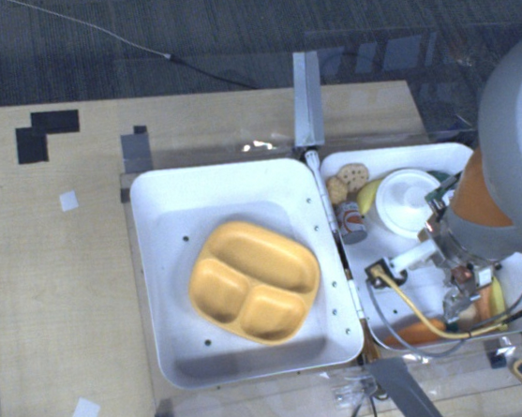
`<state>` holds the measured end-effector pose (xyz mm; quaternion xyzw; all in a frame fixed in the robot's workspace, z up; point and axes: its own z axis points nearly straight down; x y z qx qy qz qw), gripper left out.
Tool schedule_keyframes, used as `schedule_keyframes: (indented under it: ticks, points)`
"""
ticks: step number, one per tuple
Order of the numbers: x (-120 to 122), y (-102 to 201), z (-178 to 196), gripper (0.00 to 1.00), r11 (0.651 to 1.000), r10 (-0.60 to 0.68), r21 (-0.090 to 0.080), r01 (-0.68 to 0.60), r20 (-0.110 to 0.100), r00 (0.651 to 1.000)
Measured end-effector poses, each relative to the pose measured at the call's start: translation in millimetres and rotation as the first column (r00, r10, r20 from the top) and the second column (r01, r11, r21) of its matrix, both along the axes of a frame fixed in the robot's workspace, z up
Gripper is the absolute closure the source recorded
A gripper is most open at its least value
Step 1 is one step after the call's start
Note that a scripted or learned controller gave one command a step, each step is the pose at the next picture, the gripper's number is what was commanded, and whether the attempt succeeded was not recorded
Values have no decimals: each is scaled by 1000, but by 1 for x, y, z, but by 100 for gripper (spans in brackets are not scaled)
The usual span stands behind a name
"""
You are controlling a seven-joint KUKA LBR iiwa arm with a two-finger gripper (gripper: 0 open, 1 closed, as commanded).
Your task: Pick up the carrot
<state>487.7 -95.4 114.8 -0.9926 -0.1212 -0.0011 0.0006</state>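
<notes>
The carrot point(410, 334) is a dull orange shape lying along the front wall of the right bin point(381, 322), partly crossed by a yellow cable point(415, 311). My gripper point(461, 301) is low in the front right part of that bin, just to the right of the carrot's visible end. The grey arm and its orange band point(475, 200) cover the bin's right side and hide what lies under the wrist. A bit of orange and yellow point(491, 301) shows beside the gripper; I cannot tell what it belongs to.
The left bin point(164, 262) holds a yellow divided plate point(253, 279). At the back of the right bin are cookies point(347, 181), a small can point(351, 222), a banana end point(366, 199) and a white bowl point(405, 200).
</notes>
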Motion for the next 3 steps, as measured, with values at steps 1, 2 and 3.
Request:
schedule_keyframes:
  ticks: [1,2,3]
  points:
    - [1,1,10,100,1000,10,1,-10,1,1000]
    - [125,0,164,100,1000,12,-2,-12,11,1000]
    - [51,-36,6,100,999,35,0,-35,-11,999]
